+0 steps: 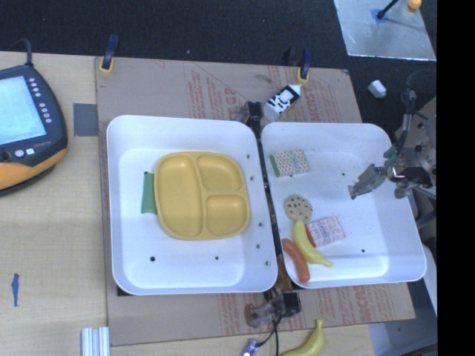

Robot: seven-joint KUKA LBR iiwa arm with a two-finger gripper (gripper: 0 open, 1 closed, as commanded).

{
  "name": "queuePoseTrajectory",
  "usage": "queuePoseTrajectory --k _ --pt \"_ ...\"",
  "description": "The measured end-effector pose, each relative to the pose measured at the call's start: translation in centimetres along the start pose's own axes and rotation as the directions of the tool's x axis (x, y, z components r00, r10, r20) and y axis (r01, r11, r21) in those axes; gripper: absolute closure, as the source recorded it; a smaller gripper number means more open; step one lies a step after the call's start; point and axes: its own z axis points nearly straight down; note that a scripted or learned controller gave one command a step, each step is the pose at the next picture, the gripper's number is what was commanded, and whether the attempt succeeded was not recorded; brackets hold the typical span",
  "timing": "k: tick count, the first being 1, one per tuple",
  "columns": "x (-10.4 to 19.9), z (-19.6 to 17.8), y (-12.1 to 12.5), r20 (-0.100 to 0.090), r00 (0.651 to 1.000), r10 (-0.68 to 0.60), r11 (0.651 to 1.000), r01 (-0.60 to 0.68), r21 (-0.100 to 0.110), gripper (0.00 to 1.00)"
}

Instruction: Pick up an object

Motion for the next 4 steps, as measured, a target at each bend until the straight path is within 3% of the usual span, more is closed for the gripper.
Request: queuePoseTrajectory --k 1,2,3,4 --pt "6.5 9.4 -1.5 0.0 1.0 -0.002 1.0 0.002 0.002 0.0" --pt "4.0 16.5 1.9 0.0 1.0 -0.001 1.0 0.001 0.003 0.0" --pt "3.5 19.4 4.5 0.001 1.0 -0.002 1.0 0.002 0.0 0.0" --pt "3.4 19.4 4.5 0.002 1.0 -0.001 1.0 0.001 -0.001 0.0"
